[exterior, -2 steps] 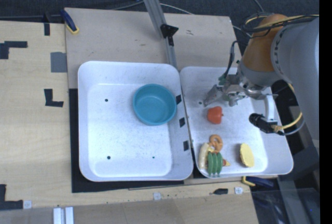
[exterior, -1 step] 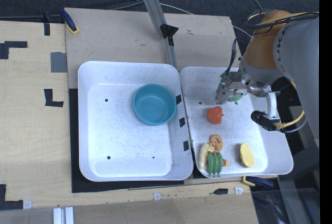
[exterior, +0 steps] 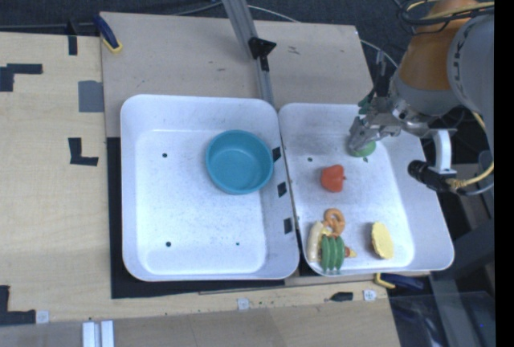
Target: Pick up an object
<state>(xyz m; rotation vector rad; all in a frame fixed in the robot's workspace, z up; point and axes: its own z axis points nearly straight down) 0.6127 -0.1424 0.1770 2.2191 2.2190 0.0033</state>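
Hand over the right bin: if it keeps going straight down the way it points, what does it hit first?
Most likely the small green object right under the hand, then the right bin floor. Depth is hard to judge from this slanted view.

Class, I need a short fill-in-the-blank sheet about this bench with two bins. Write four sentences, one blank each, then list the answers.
1. The blue bowl sits in the ____ bin of the view.
2. The round item near the middle of the right bin is coloured ____.
3. The gripper is down over a small ____ object near that bin's far edge.
4. The yellow piece lies to the ____ of the green item in the view.

Answers: left; red; green; right
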